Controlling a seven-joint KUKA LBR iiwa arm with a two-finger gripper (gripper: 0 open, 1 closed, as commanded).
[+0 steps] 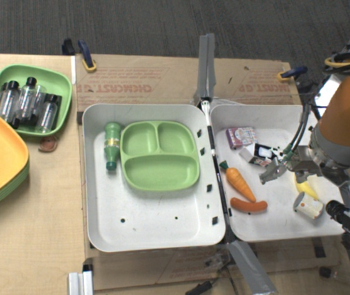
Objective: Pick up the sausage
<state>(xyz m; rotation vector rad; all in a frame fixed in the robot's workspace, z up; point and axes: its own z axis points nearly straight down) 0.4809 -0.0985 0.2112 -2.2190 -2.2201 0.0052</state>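
The arm's grey and orange bulk covers the right bin's (273,229) far right side, and part of a yellow item (307,189) hides under it. The hand (273,172) hangs over the bin's middle, but whether it is open or closed is too small to tell; nothing visible in it. The sausage (248,206) lies low in that bin, just below the carrot (238,183). The left bin (101,226) holds a green 3-part tray (159,155) and green bottle (111,145). The desk (51,226) is pale wood; dark carpet lies behind.
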